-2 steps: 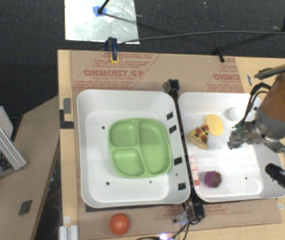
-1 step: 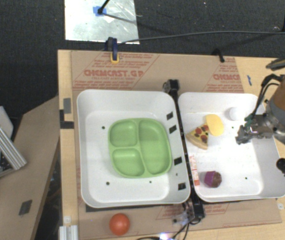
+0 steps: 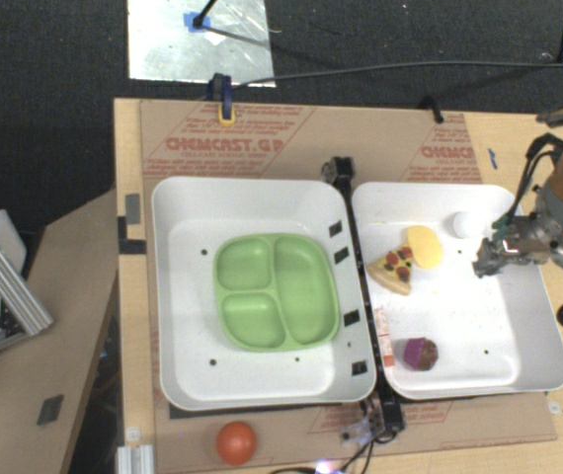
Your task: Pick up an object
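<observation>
Camera view: tool point(image 3: 487, 261) over right bin's point(image 3: 533, 309) right side, grip state cannot be told.
Risk: yellow piece point(image 3: 424, 246) touches pizza slice point(image 3: 394, 269); a descent could nudge both.

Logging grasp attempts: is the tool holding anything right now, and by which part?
Nothing is held. The tool hangs over the right bin, apart from the pizza slice, yellow piece and purple object.
</observation>
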Robot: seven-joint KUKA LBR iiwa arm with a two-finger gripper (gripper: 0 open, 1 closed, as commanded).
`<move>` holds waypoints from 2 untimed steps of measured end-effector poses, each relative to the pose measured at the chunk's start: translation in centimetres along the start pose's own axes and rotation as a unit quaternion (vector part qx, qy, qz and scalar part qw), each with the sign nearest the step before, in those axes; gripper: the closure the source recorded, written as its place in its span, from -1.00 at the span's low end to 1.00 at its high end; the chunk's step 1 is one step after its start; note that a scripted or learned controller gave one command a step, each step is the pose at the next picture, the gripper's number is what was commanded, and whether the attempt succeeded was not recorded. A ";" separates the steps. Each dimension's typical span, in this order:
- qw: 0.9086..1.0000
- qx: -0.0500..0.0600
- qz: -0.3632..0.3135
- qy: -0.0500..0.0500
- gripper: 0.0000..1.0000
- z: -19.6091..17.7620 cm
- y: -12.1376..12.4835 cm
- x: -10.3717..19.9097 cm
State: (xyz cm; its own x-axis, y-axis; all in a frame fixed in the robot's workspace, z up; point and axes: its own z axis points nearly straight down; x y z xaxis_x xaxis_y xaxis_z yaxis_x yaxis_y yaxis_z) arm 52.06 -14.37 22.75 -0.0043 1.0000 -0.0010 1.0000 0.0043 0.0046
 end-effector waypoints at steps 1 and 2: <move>1.000 0.001 -0.003 0.001 1.00 0.8 2.3 5.6; 1.000 0.001 -0.003 0.001 1.00 1.6 4.2 10.2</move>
State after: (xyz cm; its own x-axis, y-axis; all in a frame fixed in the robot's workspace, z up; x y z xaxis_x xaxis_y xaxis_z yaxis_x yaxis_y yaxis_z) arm 56.21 -4.17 21.12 -0.0095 1.0000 0.0010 1.0000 0.0095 0.0030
